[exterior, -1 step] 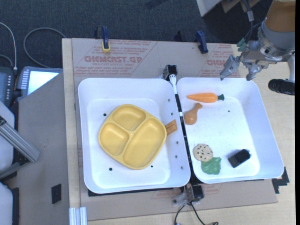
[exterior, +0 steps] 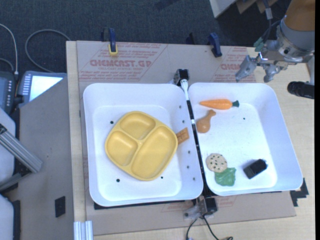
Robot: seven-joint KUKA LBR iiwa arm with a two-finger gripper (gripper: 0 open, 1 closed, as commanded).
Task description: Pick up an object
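Two shallow white bins are seen side by side on a sheet of brown cardboard [exterior: 150, 59], which lies on a pale wooden bench [exterior: 310, 119]. The left bin [exterior: 95, 134] is taken up mostly by a yellow divided plate [exterior: 141, 145], set a little askew, with free floor left along the bin's far and left walls. A small tan piece [exterior: 182, 135] is seen at the plate's right edge, close to the wall shared by the bins.

In the right bin [exterior: 280, 129] the middle and the right side of the floor are left bare. An orange carrot [exterior: 218, 104] with a green tip lies crosswise near the far wall. Just below it, a brown drumstick [exterior: 205, 122] is placed near the dividing wall. Near the front wall, a speckled cookie [exterior: 216, 162] is found touching a green leafy piece [exterior: 225, 177], and a black block [exterior: 255, 168] lies well apart to their right.

The gripper [exterior: 256, 68] is held above the cardboard beyond the right bin's far wall, outside the bin and apart from every object. Its two grey fingers [exterior: 243, 69] are spread wide, and nothing is seen between them. The orange band of the arm [exterior: 302, 14] is seen at the upper right.

Blue clamps [exterior: 112, 36] are fixed at the far edge of the cardboard. Dark carpet [exterior: 100, 9] is seen beyond the bench, with cables lying at the left.
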